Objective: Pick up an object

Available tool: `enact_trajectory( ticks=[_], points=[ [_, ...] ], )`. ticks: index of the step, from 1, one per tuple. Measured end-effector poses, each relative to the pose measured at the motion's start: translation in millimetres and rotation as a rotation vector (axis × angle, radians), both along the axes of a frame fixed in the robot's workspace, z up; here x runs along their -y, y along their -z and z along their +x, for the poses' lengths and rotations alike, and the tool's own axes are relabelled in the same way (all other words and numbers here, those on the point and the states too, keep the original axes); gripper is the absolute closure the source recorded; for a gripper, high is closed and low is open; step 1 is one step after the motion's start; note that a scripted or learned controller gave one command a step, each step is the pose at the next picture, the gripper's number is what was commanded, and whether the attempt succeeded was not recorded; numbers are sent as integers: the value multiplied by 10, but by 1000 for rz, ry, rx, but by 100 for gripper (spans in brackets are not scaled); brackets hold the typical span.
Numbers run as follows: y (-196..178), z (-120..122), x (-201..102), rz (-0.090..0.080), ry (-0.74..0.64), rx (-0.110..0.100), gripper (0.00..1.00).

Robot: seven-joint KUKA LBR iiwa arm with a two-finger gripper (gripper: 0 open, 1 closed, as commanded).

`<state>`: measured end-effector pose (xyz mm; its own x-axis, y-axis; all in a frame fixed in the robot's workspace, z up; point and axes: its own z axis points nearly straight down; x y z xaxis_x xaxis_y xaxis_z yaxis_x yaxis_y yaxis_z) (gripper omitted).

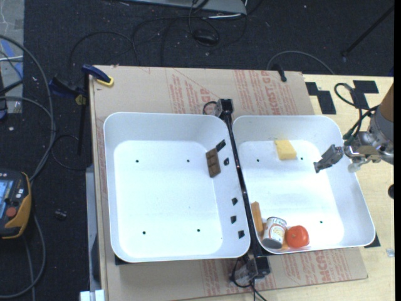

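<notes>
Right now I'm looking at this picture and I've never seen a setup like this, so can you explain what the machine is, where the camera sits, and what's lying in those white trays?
The camera is fixed above a bench and looks down at a slant. On the bench sit two shallow white bins side by side: the left bin and the right bin.

The machine is a robot arm reaching in from the picture's right edge. At its end is a gripper, a two-finger claw for picking things up, over the right bin's far right side. Nothing is seen between its fingers, so it holds nothing.

In the right bin lie a yellow sponge-like block near the back, and in the front corner a small can, a red ball-like object and an orange stick. A small brown block lies in the left bin by its right wall.
</notes>
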<state>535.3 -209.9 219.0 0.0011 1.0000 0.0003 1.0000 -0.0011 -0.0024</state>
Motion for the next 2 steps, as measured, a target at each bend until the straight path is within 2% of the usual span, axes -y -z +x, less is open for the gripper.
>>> enact_trajectory(
  ticks=[1, 2],
  points=[
    [-116, 7, -7, -1, -1, 3, 100],
    [-707, -435, -147, -2, -80, 7, 100]
  ],
)
